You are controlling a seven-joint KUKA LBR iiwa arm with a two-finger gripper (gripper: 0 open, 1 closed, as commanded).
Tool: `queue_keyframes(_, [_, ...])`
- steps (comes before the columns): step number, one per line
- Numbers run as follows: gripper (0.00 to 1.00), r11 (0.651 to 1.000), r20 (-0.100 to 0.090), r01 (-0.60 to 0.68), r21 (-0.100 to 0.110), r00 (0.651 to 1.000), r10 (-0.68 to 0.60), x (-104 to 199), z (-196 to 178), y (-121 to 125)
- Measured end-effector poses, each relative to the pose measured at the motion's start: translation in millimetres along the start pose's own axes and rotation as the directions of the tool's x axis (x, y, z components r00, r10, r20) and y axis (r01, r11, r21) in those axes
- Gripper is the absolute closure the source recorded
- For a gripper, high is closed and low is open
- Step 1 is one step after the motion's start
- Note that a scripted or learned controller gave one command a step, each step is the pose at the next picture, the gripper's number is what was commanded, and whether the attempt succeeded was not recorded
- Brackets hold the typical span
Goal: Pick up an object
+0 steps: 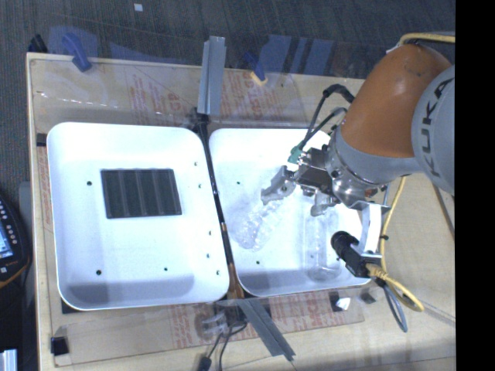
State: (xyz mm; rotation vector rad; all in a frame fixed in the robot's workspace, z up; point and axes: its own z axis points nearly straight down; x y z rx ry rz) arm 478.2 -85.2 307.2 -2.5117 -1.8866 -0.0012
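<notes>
The gripper [298,195] is hovering with fingers spread wide and holding nothing, while a clear plastic bottle [255,224] is lying just lower left of it, long axis running diagonally in the right bin [232,149]

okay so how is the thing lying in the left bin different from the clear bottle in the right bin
The dark ribbed panel is opaque and nearly black; the clear bottle is see-through and hard to make out against the white. The panel is a flat rectangle with its long side running across the view, while the bottle is rounded and runs up and down the view. The panel lies far from the gripper; the bottle lies right below it. Both rest on white bin floors.
</notes>
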Motion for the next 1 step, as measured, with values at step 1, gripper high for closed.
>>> queue_keyframes(1, [0.0, 1.0, 0.0, -0.008, 0.001, 1.0, 0.008, -1.2, -17.6, -0.9])
